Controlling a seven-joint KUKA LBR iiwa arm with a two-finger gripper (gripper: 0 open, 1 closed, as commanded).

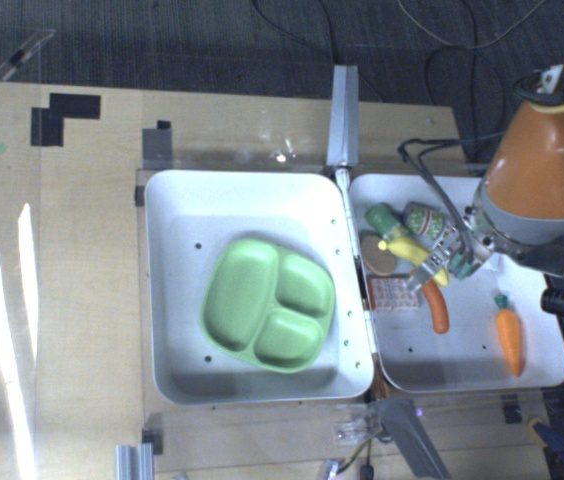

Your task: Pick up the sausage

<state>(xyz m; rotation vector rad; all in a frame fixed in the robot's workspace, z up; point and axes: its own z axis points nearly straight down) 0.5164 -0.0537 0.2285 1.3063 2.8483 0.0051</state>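
The sausage (pixel 438 310), a short reddish-orange link, lies in the right bin (pixel 462 368) just left of its middle, pointing toward the front. My gripper (pixel 450 261) hangs over the bin just above and behind the sausage's far end, close to a yellow item. The arm's orange band and grey body cover the bin's back right part. Nothing is visibly lifted off the bin floor.
A yellow banana-like piece (pixel 409 249), a green vegetable (pixel 381 216), a green can (pixel 424 218), a brown disc (pixel 380 259) and a patterned card (pixel 393 293) crowd the right bin's left side. A carrot (pixel 509 339) lies at its right. The left bin (pixel 177 218) holds a green divided tray (pixel 268 303).
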